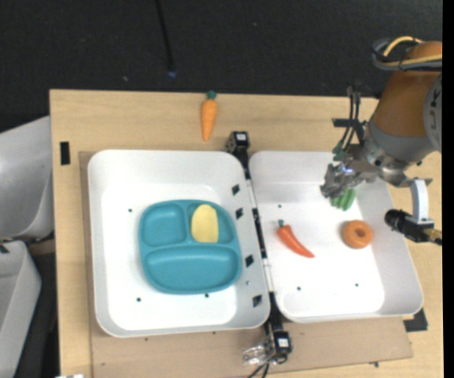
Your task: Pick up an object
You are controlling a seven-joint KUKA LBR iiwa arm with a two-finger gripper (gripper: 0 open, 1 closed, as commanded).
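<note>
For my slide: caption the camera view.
Gripper over a green object in the right bin, near a red pepper.

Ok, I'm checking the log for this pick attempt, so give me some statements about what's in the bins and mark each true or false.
1. The blue tray lies in the left bin. True.
2. A yellow piece sits in the tray. True.
3. The carrot lies in the right bin. False: it lies on the bench, behind the bins.
4. The pincer is over the orange ring. False: it is at a green thing.
5. The red pepper lies in the left bin. False: right bin.
</note>
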